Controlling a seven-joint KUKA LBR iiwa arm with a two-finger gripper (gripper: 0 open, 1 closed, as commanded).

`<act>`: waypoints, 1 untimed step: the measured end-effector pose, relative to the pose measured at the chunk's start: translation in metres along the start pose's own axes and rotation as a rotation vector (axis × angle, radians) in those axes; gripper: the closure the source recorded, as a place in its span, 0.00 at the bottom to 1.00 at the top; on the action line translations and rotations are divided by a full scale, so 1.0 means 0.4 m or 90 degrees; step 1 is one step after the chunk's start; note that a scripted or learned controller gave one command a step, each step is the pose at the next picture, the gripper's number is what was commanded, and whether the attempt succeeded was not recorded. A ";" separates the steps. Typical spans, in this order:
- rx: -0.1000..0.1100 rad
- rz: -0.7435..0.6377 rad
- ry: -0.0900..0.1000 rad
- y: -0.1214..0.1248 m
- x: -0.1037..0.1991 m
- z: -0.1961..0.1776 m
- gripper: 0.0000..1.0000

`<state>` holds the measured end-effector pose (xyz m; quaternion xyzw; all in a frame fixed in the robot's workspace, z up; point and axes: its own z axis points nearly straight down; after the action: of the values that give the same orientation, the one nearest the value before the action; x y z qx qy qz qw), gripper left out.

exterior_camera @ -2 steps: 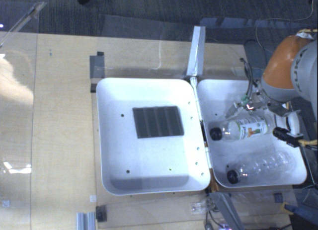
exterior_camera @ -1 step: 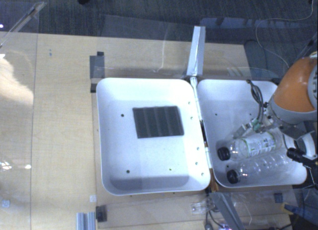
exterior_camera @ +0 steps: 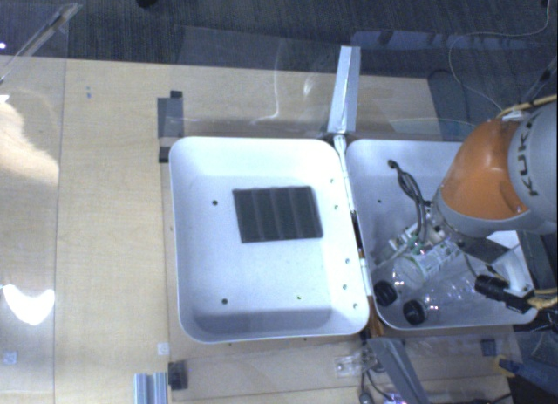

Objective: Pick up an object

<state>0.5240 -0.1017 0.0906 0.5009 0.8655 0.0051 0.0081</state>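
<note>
Two bins (exterior_camera: 261,154) (perhaps two clear bottles (exterior_camera: 427,263))

The surface (exterior_camera: 87,245) is pale wood-coloured. Both bins are white: the left bin (exterior_camera: 200,245) carries a dark grey ribbed rectangle (exterior_camera: 277,215), and the right bin (exterior_camera: 384,193) holds clear, glassy objects (exterior_camera: 432,267) with two small black caps (exterior_camera: 399,302). The arm (exterior_camera: 488,175) shows an orange band above grey.

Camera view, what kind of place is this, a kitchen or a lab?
Most likely a robotics lab or test cell: a wooden bench bears two white bins, a KUKA arm reaches into the right one, and loose cables trail nearby.
</note>
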 end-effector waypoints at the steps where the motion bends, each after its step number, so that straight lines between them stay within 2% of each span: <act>1: 0.004 -0.098 0.001 -0.092 -0.112 -0.123 0.00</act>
<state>0.5137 -0.1590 0.1395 0.4332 0.9013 0.0017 0.0064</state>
